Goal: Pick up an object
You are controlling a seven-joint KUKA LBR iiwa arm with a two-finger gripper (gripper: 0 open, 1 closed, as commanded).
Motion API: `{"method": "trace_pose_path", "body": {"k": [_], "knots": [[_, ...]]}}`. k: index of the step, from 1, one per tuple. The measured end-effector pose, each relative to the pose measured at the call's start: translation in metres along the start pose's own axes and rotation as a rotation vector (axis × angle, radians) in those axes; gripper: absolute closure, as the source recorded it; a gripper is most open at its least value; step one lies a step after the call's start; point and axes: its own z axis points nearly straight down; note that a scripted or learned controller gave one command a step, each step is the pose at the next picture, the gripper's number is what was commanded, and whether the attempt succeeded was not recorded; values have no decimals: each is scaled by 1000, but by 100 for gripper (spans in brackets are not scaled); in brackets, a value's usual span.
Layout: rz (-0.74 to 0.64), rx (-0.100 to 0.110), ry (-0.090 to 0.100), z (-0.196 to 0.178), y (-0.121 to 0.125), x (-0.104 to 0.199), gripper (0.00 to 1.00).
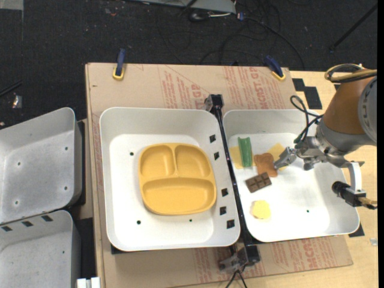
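- Gripper [281, 161]: low in right bin [312, 224], tips beside brown piece [264, 162]; open or shut, cannot tell.
- Objects: green block [245, 151], chocolate bar [258, 183], yellow disc [260, 209] all lie loose.
- Progress: nothing lifted; grasp and raise remain.

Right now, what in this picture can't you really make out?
- Gripper: fingers too small in the camera view to tell open or shut, or whether they touch the brown piece.
- Yellow piece: partly hidden behind the gripper.
- Arm: cut off by the right edge.
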Motion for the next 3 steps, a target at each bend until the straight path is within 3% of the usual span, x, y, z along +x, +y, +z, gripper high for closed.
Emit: {"method": "trace_pose_path", "body": {"k": [1, 3], "knots": [[-1, -3, -1, -11, 1, 0, 100], [-4, -6, -2, -125, 2, 12, 100]]}}
